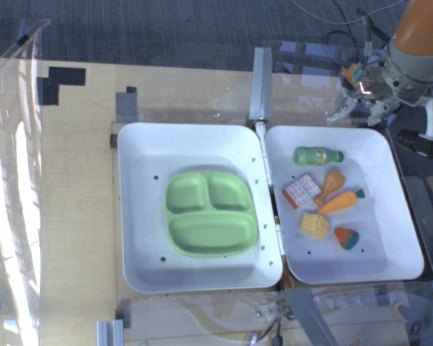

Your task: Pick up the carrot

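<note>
Right of centre, the carrot point(338, 202) lies in the right bin point(400, 186); the gripper point(359, 101), apparently spread and holding nothing, hangs at upper right.

The carrot point(338, 202) is orange with a small green tip at its right end. It lies flat on the floor of the right bin point(397, 164), tilted slightly, roughly mid-bin, somewhat nearer the bin's right wall than its left.
</note>
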You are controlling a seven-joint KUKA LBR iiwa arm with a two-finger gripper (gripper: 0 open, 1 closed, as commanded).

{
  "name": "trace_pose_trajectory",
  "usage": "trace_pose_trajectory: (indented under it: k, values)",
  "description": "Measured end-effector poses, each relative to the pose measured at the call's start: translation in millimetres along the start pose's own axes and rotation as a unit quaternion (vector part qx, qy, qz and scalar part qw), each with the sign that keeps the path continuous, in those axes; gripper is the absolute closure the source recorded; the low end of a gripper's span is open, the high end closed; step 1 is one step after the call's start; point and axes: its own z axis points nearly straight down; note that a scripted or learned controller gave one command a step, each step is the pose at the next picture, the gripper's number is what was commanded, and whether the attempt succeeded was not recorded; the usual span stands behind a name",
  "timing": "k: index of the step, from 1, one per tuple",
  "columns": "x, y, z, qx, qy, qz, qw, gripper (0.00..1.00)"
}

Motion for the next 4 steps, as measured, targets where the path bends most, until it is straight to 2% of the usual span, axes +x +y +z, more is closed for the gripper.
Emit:
trace_pose_trajectory:
  k: [1, 2, 3, 4]
  values:
    - [-39.1, -72.9, 107.2, 0.001, 0.000, -0.025, 0.9997, 0.00]
    - [-34.7, -66.6, 181.4, -0.007, -0.001, -0.119, 0.9929, 0.00]
    - [-32.9, -63.0, 167.8, -0.013, -0.001, -0.120, 0.9927, 1.00]
    - [47.7, -112.7, 65.3, -0.001, 0.000, -0.183, 0.9831, 1.00]
